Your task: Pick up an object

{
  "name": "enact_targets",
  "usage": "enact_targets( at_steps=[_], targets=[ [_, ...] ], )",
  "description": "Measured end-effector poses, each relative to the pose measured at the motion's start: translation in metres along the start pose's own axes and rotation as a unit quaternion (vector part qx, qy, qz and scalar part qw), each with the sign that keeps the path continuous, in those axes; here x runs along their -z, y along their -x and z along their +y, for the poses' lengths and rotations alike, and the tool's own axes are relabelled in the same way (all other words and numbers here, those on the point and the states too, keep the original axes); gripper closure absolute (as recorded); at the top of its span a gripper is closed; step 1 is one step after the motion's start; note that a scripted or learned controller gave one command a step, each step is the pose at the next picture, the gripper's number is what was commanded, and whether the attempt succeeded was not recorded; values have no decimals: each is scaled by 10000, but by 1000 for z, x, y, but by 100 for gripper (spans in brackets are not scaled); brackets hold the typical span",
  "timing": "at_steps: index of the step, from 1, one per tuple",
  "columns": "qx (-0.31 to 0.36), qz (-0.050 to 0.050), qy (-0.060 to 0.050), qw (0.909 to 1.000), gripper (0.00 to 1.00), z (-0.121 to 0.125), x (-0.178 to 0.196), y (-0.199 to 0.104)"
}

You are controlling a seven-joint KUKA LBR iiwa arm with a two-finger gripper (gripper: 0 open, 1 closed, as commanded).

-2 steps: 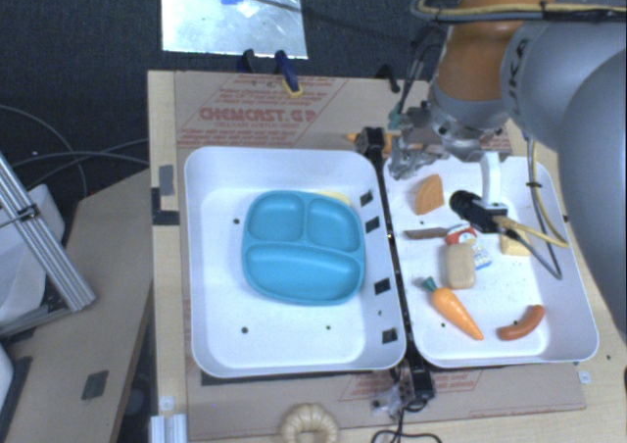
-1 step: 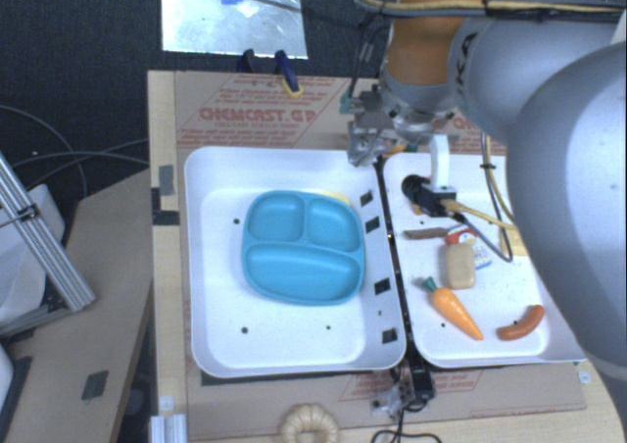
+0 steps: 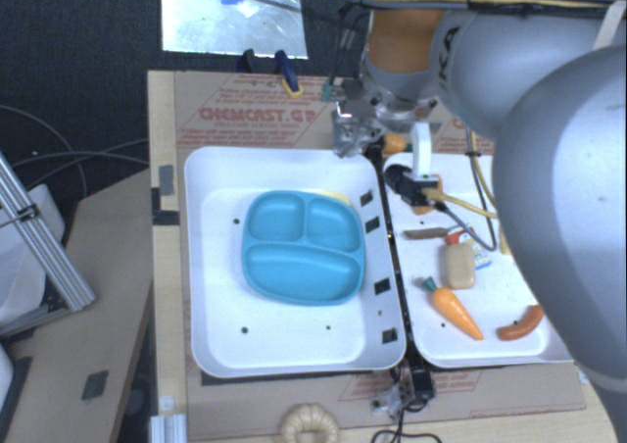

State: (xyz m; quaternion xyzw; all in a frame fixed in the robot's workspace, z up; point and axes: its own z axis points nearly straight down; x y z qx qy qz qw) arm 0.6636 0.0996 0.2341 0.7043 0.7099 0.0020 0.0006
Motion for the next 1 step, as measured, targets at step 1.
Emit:
enact_targets(
  at_steps=[1],
  targets=[
    [-9, -11, -13, 10000, 100, -1, -18, -5]
  ],
)
